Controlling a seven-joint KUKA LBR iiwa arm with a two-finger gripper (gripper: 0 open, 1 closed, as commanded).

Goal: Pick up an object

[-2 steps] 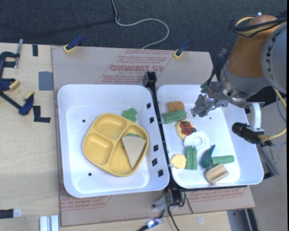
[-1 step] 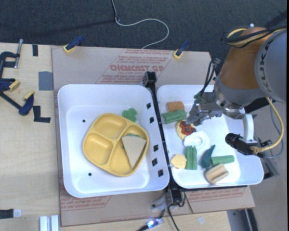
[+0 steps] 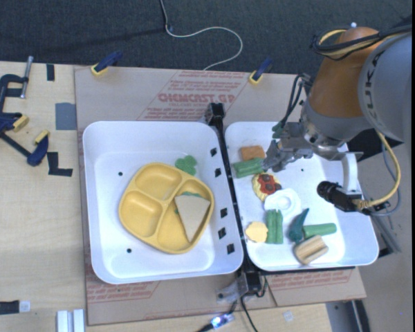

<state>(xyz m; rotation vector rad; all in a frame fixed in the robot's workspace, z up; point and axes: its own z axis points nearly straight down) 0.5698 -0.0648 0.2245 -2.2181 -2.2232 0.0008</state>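
Observation:
My gripper [image 3: 275,159] hangs over the upper left part of the right bin [image 3: 353,247], its dark fingers pointing down-left. Just beside the fingertips lie a green cylinder [image 3: 248,167], a brown toast-like piece [image 3: 252,152] and a red-and-yellow pizza piece [image 3: 266,183]. I see nothing between the fingers. Lower in the same bin sit a white ring [image 3: 279,203], a yellow round piece [image 3: 256,232], a green block [image 3: 274,227], a teal piece [image 3: 299,223], a green stick [image 3: 319,229] and a tan bread roll [image 3: 311,249].
The left bin [image 3: 100,185] holds a yellow divided plate [image 3: 149,209] with a beige wedge [image 3: 192,213] on it and a small green piece [image 3: 186,164] at its upper rim. Clamps [image 3: 7,120] lie on the bench at far left. A cable [image 3: 200,33] loops behind the bins.

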